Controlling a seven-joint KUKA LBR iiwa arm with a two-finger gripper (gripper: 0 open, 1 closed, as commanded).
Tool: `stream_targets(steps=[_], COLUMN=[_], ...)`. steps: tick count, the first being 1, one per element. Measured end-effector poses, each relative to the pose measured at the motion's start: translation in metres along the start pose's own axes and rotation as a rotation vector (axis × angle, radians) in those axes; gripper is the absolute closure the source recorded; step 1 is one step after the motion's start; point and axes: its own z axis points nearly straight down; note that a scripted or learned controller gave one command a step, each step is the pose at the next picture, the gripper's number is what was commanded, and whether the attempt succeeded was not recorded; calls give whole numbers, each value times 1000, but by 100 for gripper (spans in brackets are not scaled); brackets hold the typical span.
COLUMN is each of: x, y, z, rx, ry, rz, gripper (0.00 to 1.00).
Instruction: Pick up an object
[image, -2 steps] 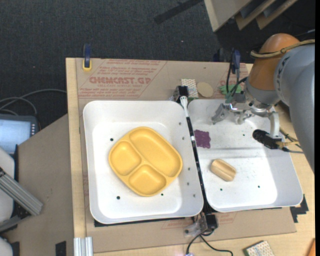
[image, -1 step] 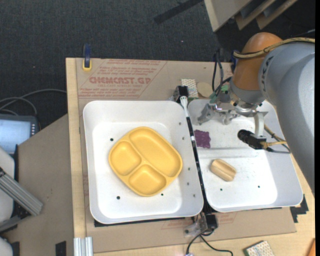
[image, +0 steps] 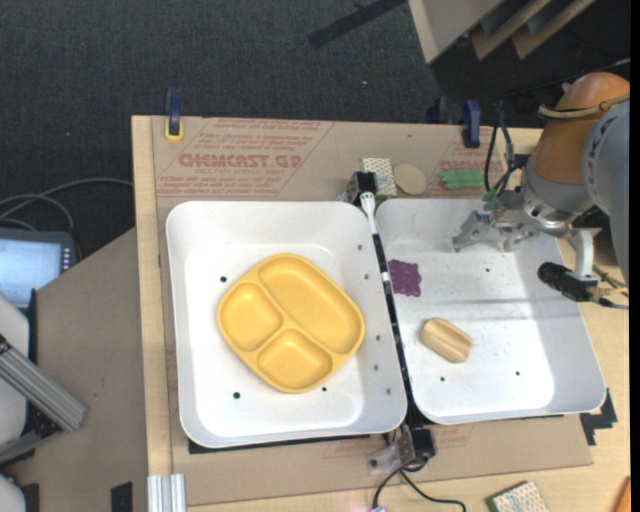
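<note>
In the right bin (image: 540, 390) a tan bread-roll-shaped piece (image: 446, 339) lies near the middle. A small flat purple piece (image: 405, 277) sits close to the bin's left wall. The left bin (image: 190, 330) holds a yellow divided plate (image: 290, 322) with three compartments. My gripper (image: 495, 236) hangs over the far right part of the right bin, well apart from the roll and the purple piece. Its two grey fingers are spread, and nothing is between them.
On the cardboard behind the bins lie a green item (image: 462, 180) and a round tan disc (image: 410, 180). Blue clamps (image: 175, 125) hold the board's far edge. A black part with cables (image: 565, 282) overhangs the right bin's right rim.
</note>
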Motion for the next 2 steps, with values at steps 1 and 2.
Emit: stream_targets(steps=[1, 2], x=[-33, 42], y=[-50, -49], z=[-1, 0], rx=[4, 7], ry=[16, 9], rz=[-7, -13], gripper=[0, 0])
